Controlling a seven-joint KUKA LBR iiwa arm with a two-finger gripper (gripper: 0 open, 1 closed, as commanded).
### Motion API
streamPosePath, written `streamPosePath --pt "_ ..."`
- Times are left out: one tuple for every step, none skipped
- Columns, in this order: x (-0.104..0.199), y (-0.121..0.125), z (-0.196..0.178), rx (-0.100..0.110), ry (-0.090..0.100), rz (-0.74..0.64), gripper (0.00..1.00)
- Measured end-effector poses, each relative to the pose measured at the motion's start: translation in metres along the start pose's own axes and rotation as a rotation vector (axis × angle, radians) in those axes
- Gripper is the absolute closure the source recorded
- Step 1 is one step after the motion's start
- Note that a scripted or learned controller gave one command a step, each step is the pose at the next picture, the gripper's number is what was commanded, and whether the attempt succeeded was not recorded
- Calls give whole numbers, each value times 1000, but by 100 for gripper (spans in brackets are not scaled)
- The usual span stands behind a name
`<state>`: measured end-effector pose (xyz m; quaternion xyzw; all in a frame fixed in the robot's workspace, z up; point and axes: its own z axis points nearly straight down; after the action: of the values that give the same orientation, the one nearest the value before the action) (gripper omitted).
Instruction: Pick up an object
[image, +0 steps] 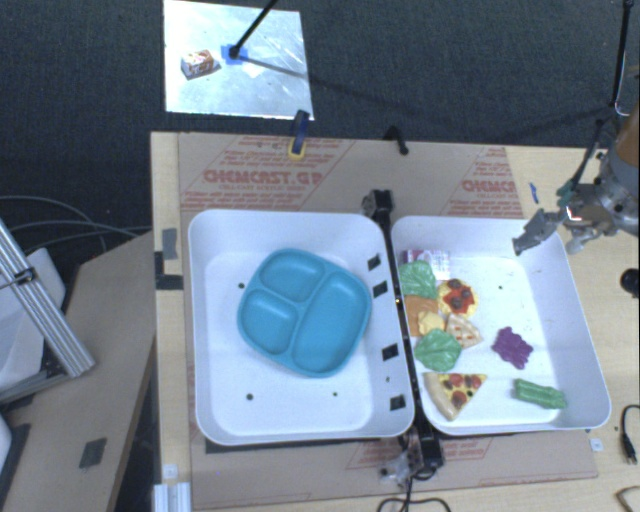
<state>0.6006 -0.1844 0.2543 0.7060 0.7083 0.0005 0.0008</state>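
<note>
Nothing's picked up yet, we reckon: the toy food (452, 340) sits untouched in the right bin (580, 330). Our tool (545, 232) hovers over that bin's far corner; can't tell its grip.

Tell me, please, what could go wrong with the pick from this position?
The gripper hangs over the right bin's far rim, so a straight descent may strike the wall. The toy foods crowd the divider: the leaf touches the pizza slices, so fingers could catch two or wedge between them. The purple piece and green piece lie apart, but look low and may slip.
</note>
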Motion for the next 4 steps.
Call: streamPosePath --pt "33 -37 175 5 3 2 0" --pt "118 -20 64 -6 1 -7 0" --pt "193 -76 -39 -7 4 -10 0" --pt "188 -74 -43 -2 1 -5 100"
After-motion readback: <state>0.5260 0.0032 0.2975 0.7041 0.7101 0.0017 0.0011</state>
